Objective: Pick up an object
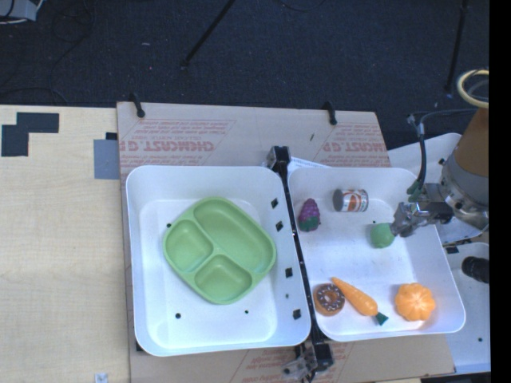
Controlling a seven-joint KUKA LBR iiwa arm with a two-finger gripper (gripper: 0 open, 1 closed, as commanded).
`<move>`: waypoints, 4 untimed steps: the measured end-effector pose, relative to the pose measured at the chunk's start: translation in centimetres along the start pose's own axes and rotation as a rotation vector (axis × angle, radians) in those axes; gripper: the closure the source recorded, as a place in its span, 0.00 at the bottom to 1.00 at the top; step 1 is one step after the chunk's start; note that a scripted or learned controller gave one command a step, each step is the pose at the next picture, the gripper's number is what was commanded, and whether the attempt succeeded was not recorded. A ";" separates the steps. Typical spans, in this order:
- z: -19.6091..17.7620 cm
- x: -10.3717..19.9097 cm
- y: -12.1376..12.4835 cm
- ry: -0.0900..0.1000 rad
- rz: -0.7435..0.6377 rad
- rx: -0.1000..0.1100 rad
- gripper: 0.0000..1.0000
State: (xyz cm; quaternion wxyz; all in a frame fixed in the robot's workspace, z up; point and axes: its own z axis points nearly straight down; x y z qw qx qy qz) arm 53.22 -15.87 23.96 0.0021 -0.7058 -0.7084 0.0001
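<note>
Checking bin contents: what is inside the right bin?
Right bin holds purple grapes, can, green object by the gripper, donut, carrot, orange. Gripper partly covers the green object.

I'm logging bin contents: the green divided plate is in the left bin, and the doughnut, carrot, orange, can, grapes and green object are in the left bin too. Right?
Not quite. The camera view shows the green divided plate in the left bin, but the doughnut, carrot, orange, can, grapes and green object lie in the right bin.
</note>
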 end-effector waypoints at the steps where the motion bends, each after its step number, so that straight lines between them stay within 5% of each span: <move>1: 1.0 4.7 -0.7 0.000 0.000 0.002 1.00; 4: 0.3 21.8 0.5 -0.001 -0.001 0.001 1.00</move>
